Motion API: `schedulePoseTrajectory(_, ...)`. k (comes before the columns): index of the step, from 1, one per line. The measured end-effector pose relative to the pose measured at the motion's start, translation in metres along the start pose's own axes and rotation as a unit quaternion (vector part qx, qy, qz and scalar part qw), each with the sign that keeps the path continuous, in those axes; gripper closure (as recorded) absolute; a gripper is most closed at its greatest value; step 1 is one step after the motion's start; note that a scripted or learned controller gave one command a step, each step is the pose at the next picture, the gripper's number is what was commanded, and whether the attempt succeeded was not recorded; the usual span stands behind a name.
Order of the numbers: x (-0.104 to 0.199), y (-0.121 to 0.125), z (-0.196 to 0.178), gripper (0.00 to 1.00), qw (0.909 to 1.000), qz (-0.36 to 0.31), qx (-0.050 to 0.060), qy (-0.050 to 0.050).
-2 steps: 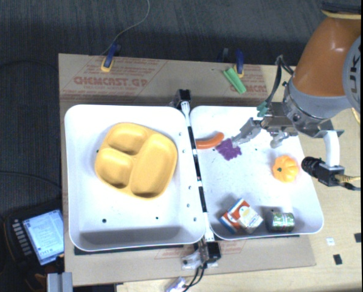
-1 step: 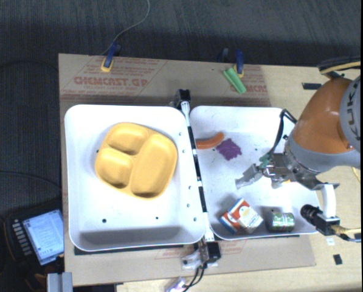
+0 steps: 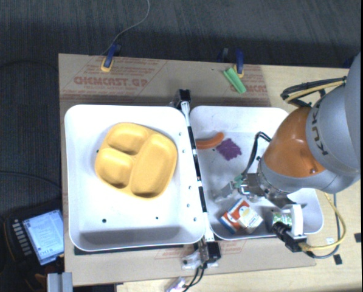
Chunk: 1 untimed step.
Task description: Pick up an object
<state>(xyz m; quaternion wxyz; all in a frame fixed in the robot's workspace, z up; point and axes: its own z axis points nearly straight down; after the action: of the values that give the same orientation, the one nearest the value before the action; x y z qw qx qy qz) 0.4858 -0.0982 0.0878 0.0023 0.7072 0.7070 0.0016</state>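
The right bin (image 3: 205,115) holds an orange sausage-shaped piece (image 3: 209,140) near its far left corner and a small purple item (image 3: 229,148) beside it. A red, white and orange carton (image 3: 241,216) lies near the front wall. A small grey object (image 3: 222,192) rests at mid-bin. My gripper (image 3: 244,185) hangs low over the bin's middle, just right of the grey object and above the carton. The arm's orange band (image 3: 293,148) covers the bin's right half. I see nothing clearly held.
The left bin (image 3: 78,224) carries a large yellow three-lobed object (image 3: 137,159). A green clip (image 3: 235,79) and blue clamps (image 3: 110,57) sit on the cardboard behind the bins. Cables (image 3: 318,242) trail at the front right.
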Motion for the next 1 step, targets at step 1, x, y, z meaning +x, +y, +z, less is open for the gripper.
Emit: schedulePoseTrajectory(1,-0.0006,0.0017,-0.011,1.0,1.0,0.0,-0.002,0.0)
